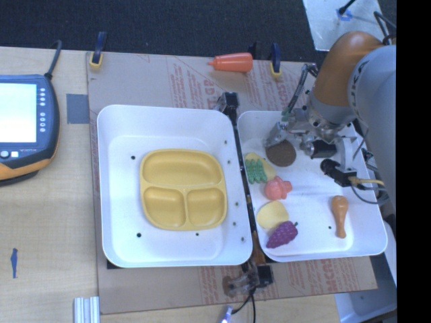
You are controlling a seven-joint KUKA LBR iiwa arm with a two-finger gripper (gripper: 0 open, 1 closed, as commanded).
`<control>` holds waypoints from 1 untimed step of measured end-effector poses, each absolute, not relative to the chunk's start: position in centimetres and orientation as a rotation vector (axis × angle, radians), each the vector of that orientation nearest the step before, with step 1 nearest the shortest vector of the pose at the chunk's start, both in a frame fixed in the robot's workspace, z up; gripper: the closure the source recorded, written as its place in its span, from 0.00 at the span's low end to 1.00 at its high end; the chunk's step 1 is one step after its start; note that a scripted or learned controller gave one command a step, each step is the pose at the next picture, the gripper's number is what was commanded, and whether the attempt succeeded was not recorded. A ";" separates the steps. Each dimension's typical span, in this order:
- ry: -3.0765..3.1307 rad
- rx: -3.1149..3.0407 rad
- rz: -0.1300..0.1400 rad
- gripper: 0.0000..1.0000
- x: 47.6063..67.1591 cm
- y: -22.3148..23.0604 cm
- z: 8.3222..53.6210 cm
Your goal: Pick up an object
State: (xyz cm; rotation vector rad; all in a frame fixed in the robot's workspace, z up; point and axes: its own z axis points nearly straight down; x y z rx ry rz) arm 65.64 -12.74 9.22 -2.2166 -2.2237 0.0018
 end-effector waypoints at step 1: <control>-2.224 -2.214 0.004 0.00 65.6 -11.7 9.2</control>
